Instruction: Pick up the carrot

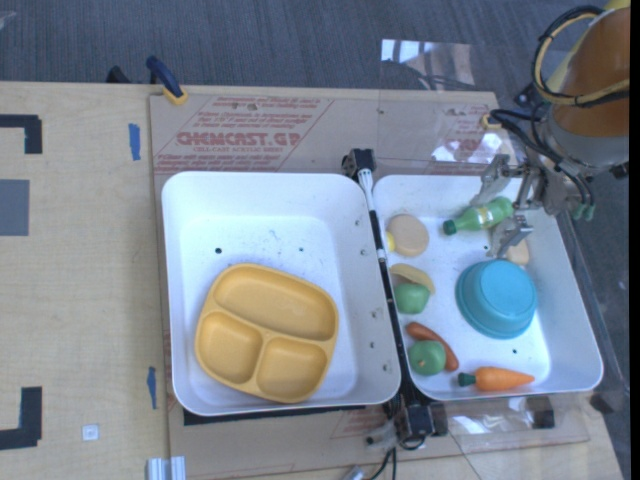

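The hand (515,206) hung over the far right corner of the right bin (578,313), low among the things there. Its metal fingers (497,173) stood apart, and the green bottle (482,216) lay tilted across the gap between them, cap end pointing away to the left; whether the fingers actually pressed on the bottle could not be told, so no grip could be claimed.

The carrot (497,377) lay well away from the hand, at the near edge of the same bin, on its side with the green stub to the left and the orange tip to the right. Between the hand and the carrot sat an upturned blue bowl (497,297), taking up most of the middle of the bin and standing squarely on the line between the two. A small tan piece (518,252) showed just beyond the bowl's far rim, right below the hand.

Left of the hand lay a pale round bun (407,234); nearer the viewer, along the bin's left wall, came a yellow slice (414,276) touching a green fruit (411,298), then a red chilli (433,340) and a second green fruit (427,358), the last near the carrot's stub.

Far to the left, the other bin (190,228) held a yellow divided plate (266,331). Both bins rested on a cardboard sheet (240,128) on the wooden worktop (70,268).
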Available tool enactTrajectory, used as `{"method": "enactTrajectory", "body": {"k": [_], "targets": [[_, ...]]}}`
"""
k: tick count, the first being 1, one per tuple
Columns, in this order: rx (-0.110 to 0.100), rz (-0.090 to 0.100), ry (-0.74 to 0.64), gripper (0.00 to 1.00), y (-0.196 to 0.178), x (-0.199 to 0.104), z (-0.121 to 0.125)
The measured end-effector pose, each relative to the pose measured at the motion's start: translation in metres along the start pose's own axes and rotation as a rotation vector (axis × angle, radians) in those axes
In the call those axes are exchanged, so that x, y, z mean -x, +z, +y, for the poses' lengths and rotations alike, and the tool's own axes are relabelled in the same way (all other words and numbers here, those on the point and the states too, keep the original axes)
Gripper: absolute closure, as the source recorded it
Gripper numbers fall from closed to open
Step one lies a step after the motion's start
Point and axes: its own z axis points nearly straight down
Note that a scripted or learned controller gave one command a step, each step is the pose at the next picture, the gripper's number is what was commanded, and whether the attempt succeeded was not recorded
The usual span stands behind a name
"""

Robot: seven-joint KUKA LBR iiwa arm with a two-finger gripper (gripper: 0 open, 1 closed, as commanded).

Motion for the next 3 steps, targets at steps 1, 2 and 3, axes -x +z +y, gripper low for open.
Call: {"method": "enactTrajectory", "body": {"k": [1,2,3], "targets": [[-0.002,-0.007,0.116,0.0,-0.049,0.024,-0.061],[-0.002,-0.005,0.124,0.0,-0.078,-0.032,-0.056],[0.0,0.005,0.393,0.0,-0.046,-0.08,-0.075]]}}
